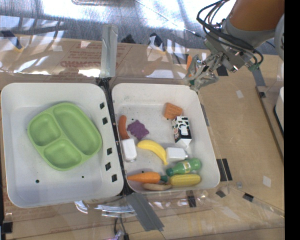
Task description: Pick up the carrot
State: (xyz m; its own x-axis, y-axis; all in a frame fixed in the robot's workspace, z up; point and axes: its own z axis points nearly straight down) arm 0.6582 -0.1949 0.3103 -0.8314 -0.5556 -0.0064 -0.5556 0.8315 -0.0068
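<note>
Tool [199, 77] above right bin's far corner, carrot [145, 177] lying left-right

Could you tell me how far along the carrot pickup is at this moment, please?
Nothing looks done yet: the carrot lies near the front edge of the right bin, beside the corn cob and the green bottle. In hand: the gripper hangs over the bin's far right corner, well away from the carrot. Left: travelling to the carrot, descending, gripping and lifting it.
</note>
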